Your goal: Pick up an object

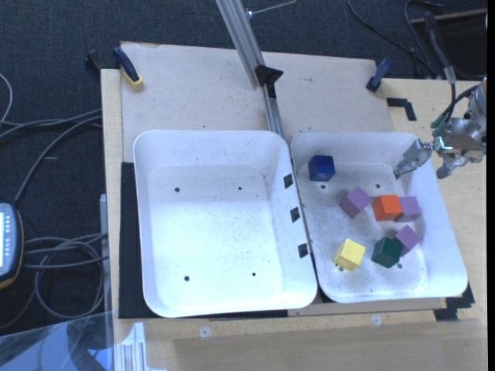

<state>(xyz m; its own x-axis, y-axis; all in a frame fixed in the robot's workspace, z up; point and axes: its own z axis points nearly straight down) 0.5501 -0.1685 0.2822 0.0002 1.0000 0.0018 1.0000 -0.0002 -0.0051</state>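
Two shallow white bins sit side by side on the bench. The right bin (433, 280) contains a blue cube (322, 168), a purple block (356, 201), an orange cube (387, 206) touching a second purple block (409, 206), a third purple block (407, 237) against a dark green cube (387, 252), and a yellow cube (349, 254). The gripper (428, 161) hovers over that bin's upper right rim, its fingers spread apart with nothing between them, well clear of every block. The left bin (209, 222) lies beside it.
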